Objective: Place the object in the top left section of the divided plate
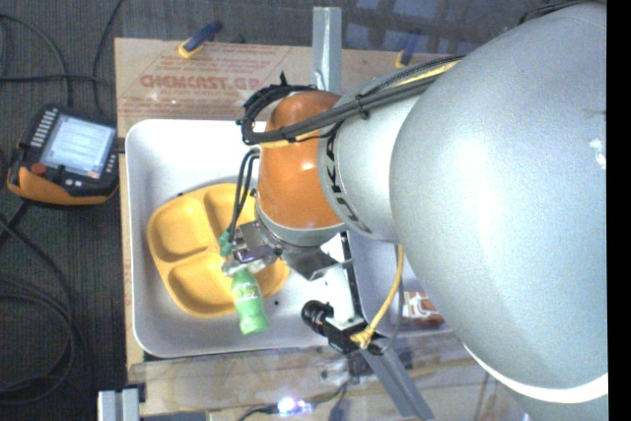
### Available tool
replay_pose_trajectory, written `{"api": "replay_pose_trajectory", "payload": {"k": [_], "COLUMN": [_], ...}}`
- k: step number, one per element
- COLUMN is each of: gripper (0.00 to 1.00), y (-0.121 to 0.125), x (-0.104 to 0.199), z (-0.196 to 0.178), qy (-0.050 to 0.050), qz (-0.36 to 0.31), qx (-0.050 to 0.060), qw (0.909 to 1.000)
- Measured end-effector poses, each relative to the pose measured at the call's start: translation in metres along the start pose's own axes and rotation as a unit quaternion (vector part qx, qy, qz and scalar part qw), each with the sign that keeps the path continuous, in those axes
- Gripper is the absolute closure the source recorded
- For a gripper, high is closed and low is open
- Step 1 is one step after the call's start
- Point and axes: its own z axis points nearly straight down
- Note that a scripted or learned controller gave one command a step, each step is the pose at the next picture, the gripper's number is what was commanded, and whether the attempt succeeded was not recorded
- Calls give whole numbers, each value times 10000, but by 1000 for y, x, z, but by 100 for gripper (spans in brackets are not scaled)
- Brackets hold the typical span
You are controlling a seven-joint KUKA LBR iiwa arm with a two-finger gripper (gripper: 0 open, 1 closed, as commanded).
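Note:
A yellow divided plate (170, 230) lies in the left white bin (177, 141), with its top left section bare. My gripper (243, 261) hangs under the orange wrist band, over the plate's lower right edge. It is shut on the top end of a green bottle (249, 304). The bottle points down the view, across the plate's rim and over the bin floor. The large grey arm hides the plate's right side.
The arm covers most of the right bin, where a red and white packet (424, 307) peeks out. A black cable fitting (318, 315) sits near the left bin's front right corner. A teach pendant (64, 155) lies off the bench at left.

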Motion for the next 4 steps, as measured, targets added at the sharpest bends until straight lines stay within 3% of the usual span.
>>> {"api": "replay_pose_trajectory", "payload": {"k": [1, 2, 3, 4], "gripper": [100, 100, 100, 100], "y": [20, -5, 11, 21], "x": [28, -23, 41, -21], "z": [-115, -87, -75, -73], "qy": [-23, -21, -17, -19], "qz": [-650, -186, -346, -811], "qx": [-16, -7, -1, -1], "qw": [9979, 9998, 9994, 9967]}}
